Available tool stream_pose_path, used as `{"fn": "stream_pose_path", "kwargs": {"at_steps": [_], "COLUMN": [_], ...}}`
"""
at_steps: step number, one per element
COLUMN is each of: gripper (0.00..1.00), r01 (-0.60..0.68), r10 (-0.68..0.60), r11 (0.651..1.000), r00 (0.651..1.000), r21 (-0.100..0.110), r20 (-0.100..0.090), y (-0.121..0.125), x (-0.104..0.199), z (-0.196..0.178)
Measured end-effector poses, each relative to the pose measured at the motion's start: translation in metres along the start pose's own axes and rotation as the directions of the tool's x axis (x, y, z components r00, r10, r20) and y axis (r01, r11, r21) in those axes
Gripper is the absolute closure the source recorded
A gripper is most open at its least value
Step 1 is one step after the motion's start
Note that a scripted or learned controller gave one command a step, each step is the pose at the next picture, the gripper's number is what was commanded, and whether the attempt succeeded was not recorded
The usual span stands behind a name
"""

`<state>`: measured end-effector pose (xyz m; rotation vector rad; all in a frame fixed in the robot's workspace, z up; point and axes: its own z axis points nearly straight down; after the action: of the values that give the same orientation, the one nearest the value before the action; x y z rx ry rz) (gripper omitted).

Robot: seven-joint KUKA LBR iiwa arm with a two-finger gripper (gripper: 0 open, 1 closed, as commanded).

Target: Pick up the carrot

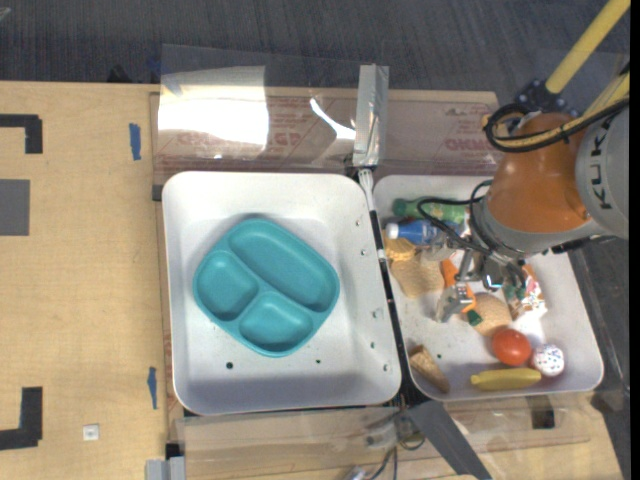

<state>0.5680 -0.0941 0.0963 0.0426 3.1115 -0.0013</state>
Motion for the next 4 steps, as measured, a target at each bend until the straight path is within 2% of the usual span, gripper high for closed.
{"fn": "stream_pose_path", "kwargs": {"at_steps": [1, 2, 3, 4], "gripper": [1.00, 1.00, 1.00, 1.00], "r01": [0.002, 0.333, 0.124, 0.394], "r10": [-0.002, -0.333, -0.124, -0.394], "r11": [1.000, 0.943, 0.992, 0.919], "r00": [1.000, 0.943, 0.992, 0.919], "r21": [0.002, -0.006, -0.005, -0.007], "r20": [0.016, -0.017, -0.017, -0.016], "y": [0.001, -0.031, 0.048, 0.012], "x": [-0.005, 0.074, 0.054, 0.047], "z": [-0.014, 0.005, -0.094, -0.223]}}
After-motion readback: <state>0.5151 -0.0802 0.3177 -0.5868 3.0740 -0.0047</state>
